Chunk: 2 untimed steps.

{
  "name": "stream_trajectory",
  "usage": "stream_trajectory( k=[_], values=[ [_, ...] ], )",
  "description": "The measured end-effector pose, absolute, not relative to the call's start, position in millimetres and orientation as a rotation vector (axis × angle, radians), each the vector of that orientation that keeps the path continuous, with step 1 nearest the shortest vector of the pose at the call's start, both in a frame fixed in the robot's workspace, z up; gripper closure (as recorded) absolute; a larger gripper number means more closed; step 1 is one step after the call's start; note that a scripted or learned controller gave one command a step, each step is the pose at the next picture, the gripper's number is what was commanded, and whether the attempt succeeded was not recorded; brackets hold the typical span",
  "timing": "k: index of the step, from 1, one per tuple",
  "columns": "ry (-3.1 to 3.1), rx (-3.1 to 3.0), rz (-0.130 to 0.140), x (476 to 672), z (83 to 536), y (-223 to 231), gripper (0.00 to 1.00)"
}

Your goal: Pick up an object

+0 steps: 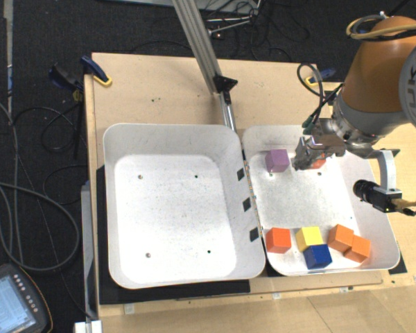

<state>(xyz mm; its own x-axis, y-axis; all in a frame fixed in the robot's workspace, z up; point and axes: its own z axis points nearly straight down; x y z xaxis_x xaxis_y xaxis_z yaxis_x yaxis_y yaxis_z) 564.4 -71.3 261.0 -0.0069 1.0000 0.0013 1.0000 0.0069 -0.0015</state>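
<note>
The arm (385,68) is cut off by the right and upper edges. The pincer (307,159) is seen from above; its finger state cannot be told. A red object (319,162) beneath it is mostly hidden. A screen device (10,304) is cut off at the lower left corner.

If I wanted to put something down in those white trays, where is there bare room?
The left bin offers bare floor throughout. In the right bin, the middle is free, between the purple cube and the crowded near row: orange block, yellow block, blue block.
</note>
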Motion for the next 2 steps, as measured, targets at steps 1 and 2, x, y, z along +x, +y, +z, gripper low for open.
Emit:
stream_trajectory(
  k=[1,2],
  values=[
    [-2.229,-2.210,0.001,551.6,245,-22,1.00],
    [-2.228,-2.210,0.001,534.2,234,23,1.00]
  ],
)
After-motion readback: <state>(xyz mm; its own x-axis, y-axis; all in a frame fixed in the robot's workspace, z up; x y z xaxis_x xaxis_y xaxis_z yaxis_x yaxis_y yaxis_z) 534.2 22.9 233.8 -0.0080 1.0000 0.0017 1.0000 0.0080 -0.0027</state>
